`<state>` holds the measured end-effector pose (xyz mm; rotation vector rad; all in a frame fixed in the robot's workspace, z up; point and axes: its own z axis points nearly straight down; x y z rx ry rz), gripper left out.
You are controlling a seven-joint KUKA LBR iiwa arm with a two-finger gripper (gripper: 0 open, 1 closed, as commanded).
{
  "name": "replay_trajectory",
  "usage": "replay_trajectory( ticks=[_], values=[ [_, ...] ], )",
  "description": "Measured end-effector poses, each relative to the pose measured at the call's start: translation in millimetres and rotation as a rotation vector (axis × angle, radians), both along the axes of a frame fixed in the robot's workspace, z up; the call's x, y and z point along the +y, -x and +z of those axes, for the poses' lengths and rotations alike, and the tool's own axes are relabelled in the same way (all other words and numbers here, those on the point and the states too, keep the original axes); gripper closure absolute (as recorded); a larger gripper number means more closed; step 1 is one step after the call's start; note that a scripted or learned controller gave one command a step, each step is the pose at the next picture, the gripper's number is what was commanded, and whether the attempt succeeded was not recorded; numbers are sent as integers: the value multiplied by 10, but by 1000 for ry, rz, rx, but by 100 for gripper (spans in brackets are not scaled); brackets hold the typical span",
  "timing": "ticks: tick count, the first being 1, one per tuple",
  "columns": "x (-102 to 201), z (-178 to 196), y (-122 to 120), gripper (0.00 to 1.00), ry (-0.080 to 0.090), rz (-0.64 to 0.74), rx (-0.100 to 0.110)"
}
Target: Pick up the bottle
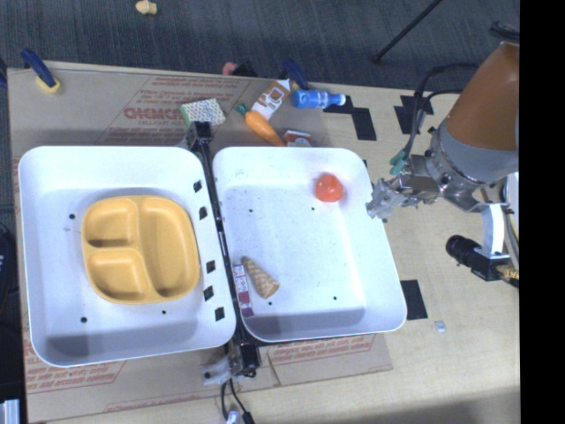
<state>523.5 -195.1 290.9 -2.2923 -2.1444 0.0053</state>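
Currently we locate the gripper (381,203) just outside the right rim of the right bin (381,272), hanging over bare bench. We cannot tell how it is set, and we see nothing carried in it. Behind it we see the grey wrist and the orange band (485,95) of the arm entering from the right.

Moving outward, we find the right bin holding a red ball (328,187) near its far right corner and a tan cone (260,277) near its front left. The left bin (35,263) holds a yellow divided tray (141,246).

We judge the bottle (313,100) to be the blue one lying on its side on the bench beyond the bins' far edge, well apart from the gripper. Near it we see a white and orange carton (272,100) and an orange carrot-like toy (263,128).

Hazards, as we judge them:
- A lying bottle may roll away if one finger touches it first.
- A descent offset toward the carton could close on the wrong item.
- Approaching low across the bin's rim risks a collision.
- Searching inside the bins yields no bottle.
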Motion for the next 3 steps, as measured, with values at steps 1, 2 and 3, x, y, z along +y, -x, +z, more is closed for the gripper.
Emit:
replay_trajectory(
  ticks=[1,2,3],
  values=[
    [-108,-286,475,100,-1,64,0],
    [-112,-745,477,100,-2,61,1],
    [-15,-879,472,100,-3,-98,1]
  ],
)
